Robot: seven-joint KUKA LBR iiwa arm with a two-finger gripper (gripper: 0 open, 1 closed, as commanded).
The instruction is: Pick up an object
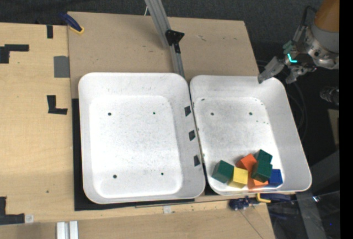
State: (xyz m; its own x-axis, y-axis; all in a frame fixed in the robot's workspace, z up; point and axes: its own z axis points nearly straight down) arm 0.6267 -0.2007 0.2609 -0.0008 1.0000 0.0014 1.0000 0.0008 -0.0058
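- The bench (138, 33) is pale wood and bears two shallow white bins side by side on a dark mat.
- The left bin (88, 122) sits beside the right bin (287, 116), their rims touching or nearly so along the middle.
- The arm (328, 11), grey with an orange band, hangs off the right bin's far right corner, well apart from the blocks.
- The gripper (271, 71) points down and left at that corner's rim; whether it is apart or together I cannot tell at this size, and nothing is seen in it.
- A cluster of small blocks lies packed in the right bin's near right corner, touching one another.
- The green block (223, 171) lies at the cluster's left edge with bare floor on its left side; a yellow block (240, 176) touches its right.
- Orange, dark green and blue blocks crowd behind and to the right.
- Judgement: the blocks look light, rigid and smooth-faced, so they may slip or scatter if nudged; the green block's free left face and its opposite face seem the surest hold.
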